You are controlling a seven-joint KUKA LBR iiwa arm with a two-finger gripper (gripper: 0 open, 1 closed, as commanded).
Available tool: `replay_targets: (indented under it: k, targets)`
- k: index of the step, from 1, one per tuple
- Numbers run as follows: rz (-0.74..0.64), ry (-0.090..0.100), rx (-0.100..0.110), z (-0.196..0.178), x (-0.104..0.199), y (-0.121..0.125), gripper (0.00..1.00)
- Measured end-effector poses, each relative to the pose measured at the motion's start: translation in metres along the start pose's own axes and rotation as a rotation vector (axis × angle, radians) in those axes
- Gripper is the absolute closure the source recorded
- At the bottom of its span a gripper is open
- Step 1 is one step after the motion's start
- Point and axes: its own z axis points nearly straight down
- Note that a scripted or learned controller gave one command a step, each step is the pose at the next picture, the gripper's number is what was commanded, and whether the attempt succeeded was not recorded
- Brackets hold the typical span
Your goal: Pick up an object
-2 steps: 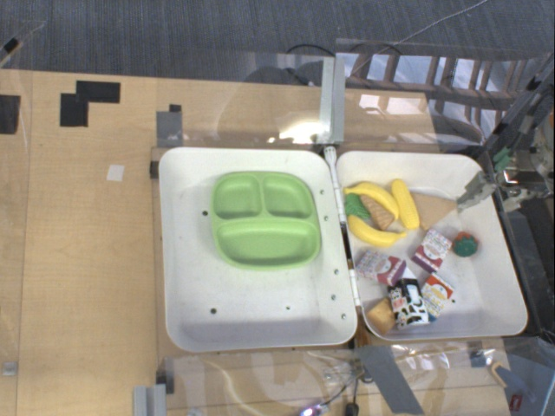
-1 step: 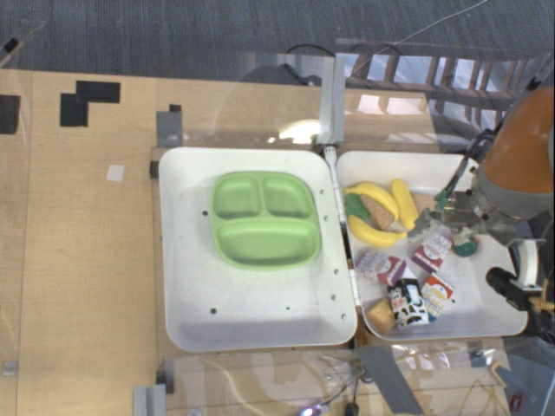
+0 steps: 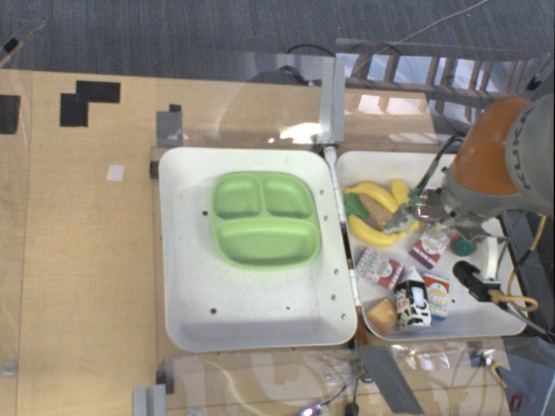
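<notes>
Bench is light wood w/ two shallow white bins side by side. Left bin carries just a green divided plate, sitting flat near the middle; looks like the drop-off side, kept free of clutter. Right bin is the pick side, w/ small items heaped loosely, probably so the program can try grasps on a random pile.

Arm comes in from the right, orange band above the wrist, leaning down over the right bin's upper half. Gripper is low among the bananas; can't tell how far open it is or whether it has hold of anything, since the tip is blurred against the clutter.

Likely target: lower banana, lying touching or just beside the gripper tip on its left. A second banana lies just above, w/ a green item between them at the bin's left wall.

Smaller stuff nearer the front: red-white packet, black-white cow figure, brown roundish item, all well clear of the gripper.
</notes>
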Motion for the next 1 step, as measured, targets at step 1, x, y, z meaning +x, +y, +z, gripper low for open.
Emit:
replay_targets:
  k: [1]
  targets:
    - [-0.033,-0.001,0.004,0.0122,0.0028,0.0377,0.00]
